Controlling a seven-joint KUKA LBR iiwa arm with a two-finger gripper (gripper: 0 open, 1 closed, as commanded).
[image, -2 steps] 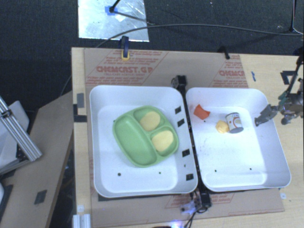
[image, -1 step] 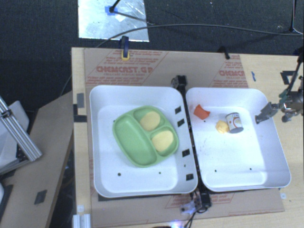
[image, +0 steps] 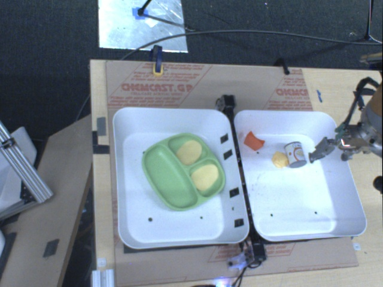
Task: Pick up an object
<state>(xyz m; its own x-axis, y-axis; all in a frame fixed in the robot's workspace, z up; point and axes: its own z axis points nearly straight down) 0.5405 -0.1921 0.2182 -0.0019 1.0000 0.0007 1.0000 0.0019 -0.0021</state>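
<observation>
Now: gripper (image: 316, 151) low in right bin (image: 299, 220), angled toward small can (image: 294, 153) | touching or just beside, can't tell (grip state unclear too) | can beside yellow piece (image: 279, 159), likely target.

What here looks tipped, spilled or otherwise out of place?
The small can in the right bin lies on its side against a yellow piece. The green divided plate sits askew in the left bin. Nothing spilled.
</observation>
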